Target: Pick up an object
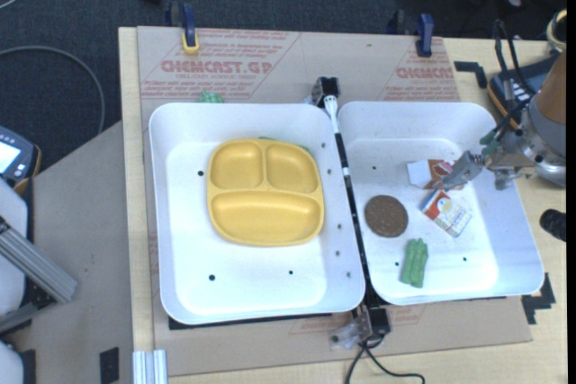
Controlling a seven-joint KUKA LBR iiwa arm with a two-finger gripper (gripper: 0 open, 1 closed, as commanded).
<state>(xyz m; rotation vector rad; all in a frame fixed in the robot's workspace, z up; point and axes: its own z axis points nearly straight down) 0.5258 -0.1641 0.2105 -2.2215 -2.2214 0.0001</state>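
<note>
A: Bins — two shallow white ones side by side on the bench. The left bin (175,265) carries a yellow divided tray (265,192), three compartments, lying flat toward the bin's upper middle.

B: And the right bin (513,261)?

A: Four loose things. A brown round disc (386,216) lies flat near the bin's left side. Below and to its right lies a green ridged piece (415,263), roughly upright in the view, tilted slightly. A small white piece (418,173) sits higher up, and just beside it a red-and-white packet (447,208) runs from the upper middle down toward the bin's centre.

B: Where is the arm?

A: It comes in from the right edge, grey body over the right rim of that bin. The gripper (453,179) points leftward and down, its tip over the upper end of the red-and-white packet, close to the small white piece.

B: Are the fingers apart or together?

A: I cannot tell — they merge with the packet's print at this angle, and I cannot make out whether anything sits between them. Nor can I tell whether the tip touches the packet or hangs just above it.

B: Anything around the bins?

A: A cardboard sheet (270,58) with red lettering lies under both, held at its far edge by two blue clamps (188,24).
</note>
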